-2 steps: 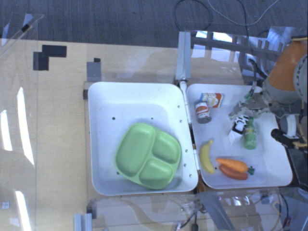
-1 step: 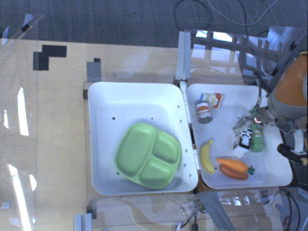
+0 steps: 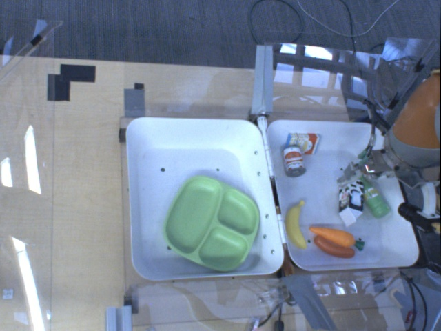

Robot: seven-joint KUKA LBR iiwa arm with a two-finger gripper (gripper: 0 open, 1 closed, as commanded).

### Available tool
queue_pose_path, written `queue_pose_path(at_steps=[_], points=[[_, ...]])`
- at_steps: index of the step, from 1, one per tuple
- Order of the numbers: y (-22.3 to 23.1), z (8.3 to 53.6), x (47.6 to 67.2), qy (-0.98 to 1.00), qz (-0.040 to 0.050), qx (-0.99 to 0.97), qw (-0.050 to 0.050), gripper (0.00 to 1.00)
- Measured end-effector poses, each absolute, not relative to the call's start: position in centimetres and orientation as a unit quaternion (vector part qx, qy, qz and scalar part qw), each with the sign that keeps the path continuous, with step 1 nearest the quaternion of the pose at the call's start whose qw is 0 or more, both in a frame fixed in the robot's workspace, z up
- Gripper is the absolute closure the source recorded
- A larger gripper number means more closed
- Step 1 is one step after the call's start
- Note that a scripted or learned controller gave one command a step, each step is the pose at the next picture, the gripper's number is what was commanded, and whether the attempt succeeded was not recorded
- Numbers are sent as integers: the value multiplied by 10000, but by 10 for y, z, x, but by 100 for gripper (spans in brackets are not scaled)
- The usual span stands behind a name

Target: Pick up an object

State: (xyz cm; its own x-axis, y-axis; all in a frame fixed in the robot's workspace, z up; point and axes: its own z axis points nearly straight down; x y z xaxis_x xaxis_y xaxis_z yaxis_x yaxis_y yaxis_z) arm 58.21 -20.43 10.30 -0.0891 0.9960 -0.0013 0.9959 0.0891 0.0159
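The right bin point(image 3: 324, 185) holds several small objects. A small can point(image 3: 294, 161) lies near its far left, touching a red and white packet point(image 3: 306, 142). A banana point(image 3: 297, 224) lies by the left wall, with an orange carrot point(image 3: 333, 236) beside it near the front. A black and white carton point(image 3: 351, 198) and a green bottle point(image 3: 376, 201) lie at the right side. My gripper point(image 3: 364, 167) hangs from the grey arm with the orange band point(image 3: 419, 119), just above the carton and bottle. Whether it touches them is unclear.
The left bin point(image 3: 148, 157) holds a green divided plate point(image 3: 212, 222) towards its front right. A metal post point(image 3: 262, 81) stands behind the wall between the two bins. Cables run behind the right bin.
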Motion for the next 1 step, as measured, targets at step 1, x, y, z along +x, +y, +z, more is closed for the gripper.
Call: queue_pose_path(at_steps=[1], points=[[-140, 201, 594, 7396, 17, 6730, 26, 100]])
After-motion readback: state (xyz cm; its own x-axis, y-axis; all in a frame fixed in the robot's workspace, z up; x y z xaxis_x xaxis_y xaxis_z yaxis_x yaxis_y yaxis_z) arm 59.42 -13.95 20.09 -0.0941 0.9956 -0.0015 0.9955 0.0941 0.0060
